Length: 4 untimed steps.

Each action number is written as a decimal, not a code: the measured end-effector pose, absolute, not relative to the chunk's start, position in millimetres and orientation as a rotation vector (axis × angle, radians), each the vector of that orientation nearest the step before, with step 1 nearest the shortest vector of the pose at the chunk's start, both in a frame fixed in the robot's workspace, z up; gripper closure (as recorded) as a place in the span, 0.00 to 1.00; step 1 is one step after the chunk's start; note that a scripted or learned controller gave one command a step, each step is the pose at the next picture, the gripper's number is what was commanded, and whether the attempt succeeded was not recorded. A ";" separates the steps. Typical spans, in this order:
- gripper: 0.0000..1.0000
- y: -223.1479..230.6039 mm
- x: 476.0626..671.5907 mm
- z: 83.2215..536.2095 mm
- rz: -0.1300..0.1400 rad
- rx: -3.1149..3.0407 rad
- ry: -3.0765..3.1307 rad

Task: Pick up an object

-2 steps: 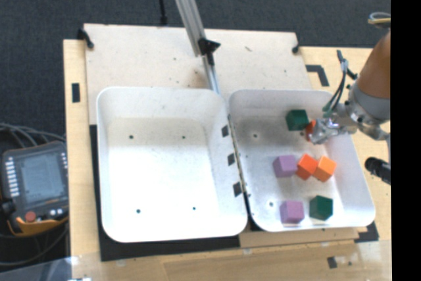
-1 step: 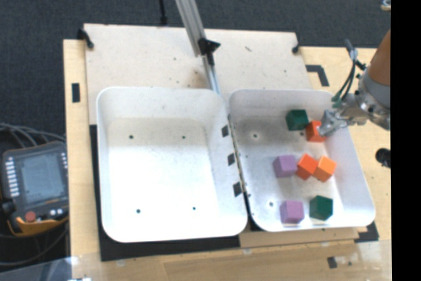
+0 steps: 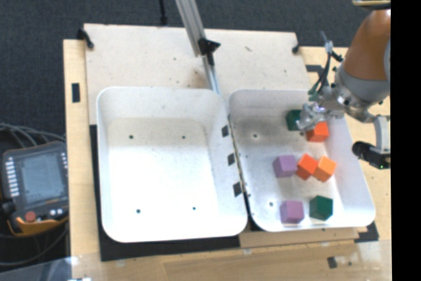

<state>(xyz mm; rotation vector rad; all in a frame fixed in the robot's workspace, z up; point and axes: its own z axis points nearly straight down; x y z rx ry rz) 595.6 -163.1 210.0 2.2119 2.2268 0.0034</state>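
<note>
No readable text, labels, brands, numbers or signs anywhere. Handheld control unit (image 3: 34,182) at left edge has screen, but content too blurred to read. Blocks (image 3: 305,166) in right bin (image 3: 263,207) plain-coloured, unmarked. Left bin (image 3: 164,161) unmarked; dark spots on its floor are not characters. Arm (image 3: 368,56) shows no legible marking. Bench (image 3: 131,49) bare of print.
</note>
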 end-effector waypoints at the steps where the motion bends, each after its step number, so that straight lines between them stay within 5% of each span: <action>1: 1.00 -112.4 608.2 225.2 0.006 2.211 2.228; 4: 1.00 29.8 635.5 221.8 0.008 2.211 2.226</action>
